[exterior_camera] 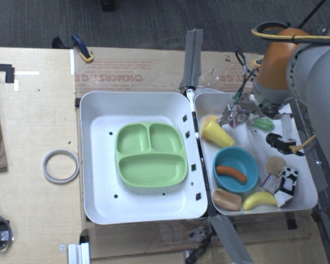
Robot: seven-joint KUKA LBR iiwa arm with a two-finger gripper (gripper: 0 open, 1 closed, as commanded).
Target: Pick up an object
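Grey arm (313, 65) w/ jaws (234, 116) over right bin (305, 205) far edge, nr yellow cone (216, 132). Jaw state: can't tell.

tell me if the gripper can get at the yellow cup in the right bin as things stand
Probably yes. The gripper hangs just beside the yellow cup, which lies on its side with nothing on top; only the blue bowl sits close below it.
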